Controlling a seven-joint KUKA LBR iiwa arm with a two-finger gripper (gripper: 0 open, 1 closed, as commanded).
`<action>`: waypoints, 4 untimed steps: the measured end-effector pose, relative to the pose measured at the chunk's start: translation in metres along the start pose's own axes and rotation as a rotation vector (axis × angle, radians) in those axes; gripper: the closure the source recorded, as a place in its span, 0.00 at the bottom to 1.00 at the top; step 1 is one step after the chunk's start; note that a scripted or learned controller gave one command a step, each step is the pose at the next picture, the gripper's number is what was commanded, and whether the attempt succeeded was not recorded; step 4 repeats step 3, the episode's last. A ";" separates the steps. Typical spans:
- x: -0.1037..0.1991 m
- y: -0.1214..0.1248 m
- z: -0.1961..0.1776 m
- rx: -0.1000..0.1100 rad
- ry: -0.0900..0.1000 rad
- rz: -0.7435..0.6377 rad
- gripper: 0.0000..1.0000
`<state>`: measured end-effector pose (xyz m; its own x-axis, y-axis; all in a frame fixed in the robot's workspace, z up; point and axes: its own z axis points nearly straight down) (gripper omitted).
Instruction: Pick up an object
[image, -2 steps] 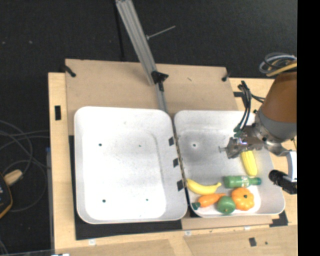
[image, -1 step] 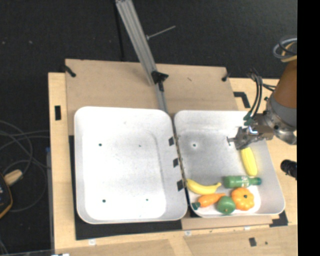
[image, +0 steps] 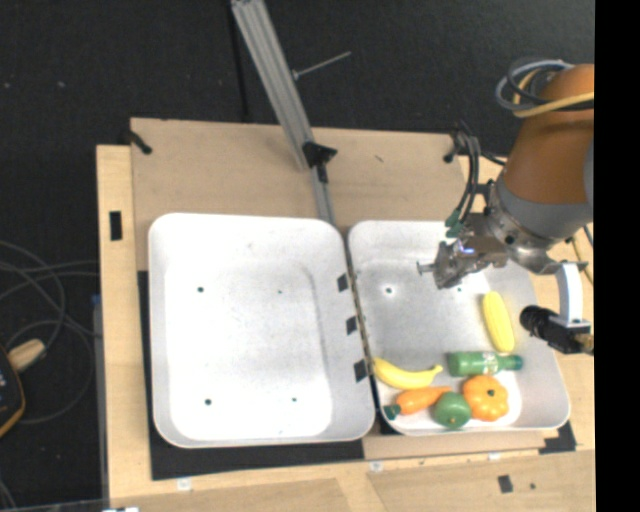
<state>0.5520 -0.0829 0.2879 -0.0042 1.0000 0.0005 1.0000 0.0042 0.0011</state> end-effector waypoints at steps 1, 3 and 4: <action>0.046 0.017 0.021 0.002 0.000 0.001 1.00; 0.155 0.057 0.038 0.002 0.000 0.000 1.00; 0.155 0.057 0.038 0.002 0.000 0.000 1.00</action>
